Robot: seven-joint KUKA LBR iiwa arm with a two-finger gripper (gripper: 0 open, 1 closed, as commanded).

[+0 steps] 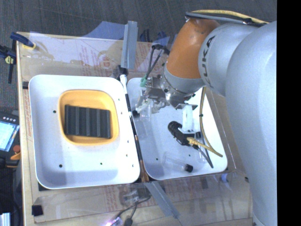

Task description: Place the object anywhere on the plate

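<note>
1. The plate, yellow-rimmed with a dark ribbed centre, sits in the left bin.
2. The gripper hangs just right of the plate, over the right bin's near wall. I cannot tell whether it is parted or closed, or holding anything.
3. The tube, clear with a black cap, lies well right of the plate and lower in view. It is beyond the gripper on the far side from the plate. Its long axis runs roughly across, cap end away from the plate.
4. Count: one plate, one tube, two bins, one gripper.
</note>
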